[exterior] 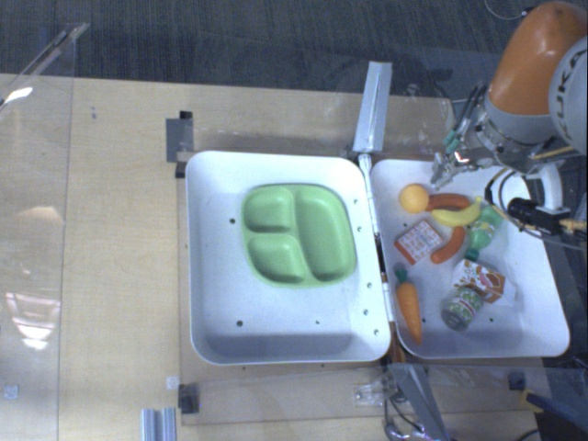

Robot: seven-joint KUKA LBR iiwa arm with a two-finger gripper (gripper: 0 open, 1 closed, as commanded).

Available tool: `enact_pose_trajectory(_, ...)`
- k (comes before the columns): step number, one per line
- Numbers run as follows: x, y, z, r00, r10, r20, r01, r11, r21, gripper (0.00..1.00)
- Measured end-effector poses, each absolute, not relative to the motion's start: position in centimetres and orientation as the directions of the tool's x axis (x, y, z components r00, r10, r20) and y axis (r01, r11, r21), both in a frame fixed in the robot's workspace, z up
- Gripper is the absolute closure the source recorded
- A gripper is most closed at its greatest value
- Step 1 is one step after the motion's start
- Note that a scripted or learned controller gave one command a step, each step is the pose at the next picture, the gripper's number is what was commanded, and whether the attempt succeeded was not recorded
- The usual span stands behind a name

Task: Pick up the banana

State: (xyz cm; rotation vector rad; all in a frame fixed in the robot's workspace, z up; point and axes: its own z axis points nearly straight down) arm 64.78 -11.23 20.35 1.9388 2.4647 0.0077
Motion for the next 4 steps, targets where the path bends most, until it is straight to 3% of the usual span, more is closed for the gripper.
enact_pose_trajectory(1, 66.5, -6.2, 23.3, -0.264, 0.964, -0.001, 0.964, 0.264, 0.008, 1.0)
enact_pose_trajectory(2, 67.0, -2.7, 25.9, 0.01, 1.0, 0.0, 1.0, -0.01, 0.006, 1.0)
enact_pose_trajectory(3, 65.9, -3.1, 25.2, 0.326, 0.946, 0.001, 0.946, -0.326, 0.003, 1.0)
enact_pose_trajectory(4, 67.0, -2.9, 25.7, 0.535, 0.845, 0.002, 0.845, -0.535, 0.004, 1.0)
